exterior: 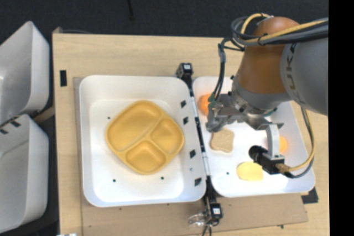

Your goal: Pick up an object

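My gripper point(220, 120) hangs low over the left part of the right bin point(298, 188), under the grey and orange wrist. Just below it lies a tan, toast-shaped piece point(222, 142). A small orange object point(204, 103) peeks out to the left of the gripper, near the bin's left wall. A yellow object point(249, 171) rests near the bin's front. Another orange bit point(283, 145) shows at the right, partly behind the cable and bracket. The arm hides much of the bin's back half.
The left bin point(91, 185) holds a yellow divided plate point(145, 136) with three compartments. Black clips run along the divider between the two bins. White rounded housings stand off the bench at the far left.
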Robot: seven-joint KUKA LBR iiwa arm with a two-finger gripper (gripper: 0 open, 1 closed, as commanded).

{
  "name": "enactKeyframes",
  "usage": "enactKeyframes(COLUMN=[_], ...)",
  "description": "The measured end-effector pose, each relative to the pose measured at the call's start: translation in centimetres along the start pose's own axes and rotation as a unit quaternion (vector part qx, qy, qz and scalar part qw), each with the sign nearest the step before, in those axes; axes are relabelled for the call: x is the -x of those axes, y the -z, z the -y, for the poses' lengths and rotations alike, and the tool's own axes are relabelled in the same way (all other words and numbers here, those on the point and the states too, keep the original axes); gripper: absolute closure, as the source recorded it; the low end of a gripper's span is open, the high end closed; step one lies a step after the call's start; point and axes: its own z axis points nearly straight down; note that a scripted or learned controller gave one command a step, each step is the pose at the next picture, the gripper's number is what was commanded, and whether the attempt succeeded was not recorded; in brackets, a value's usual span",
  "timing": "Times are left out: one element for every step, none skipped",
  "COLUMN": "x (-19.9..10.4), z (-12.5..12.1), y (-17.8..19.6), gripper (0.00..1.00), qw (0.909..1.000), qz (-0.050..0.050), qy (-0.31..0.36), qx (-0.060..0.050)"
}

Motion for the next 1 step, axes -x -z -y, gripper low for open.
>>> enactKeyframes(x=[-5.23], z=[-0.27], y=[0.88], gripper=[1.00], qw=[1.0000], qz=[-0.001], qy=[0.002], qx=[0.000])
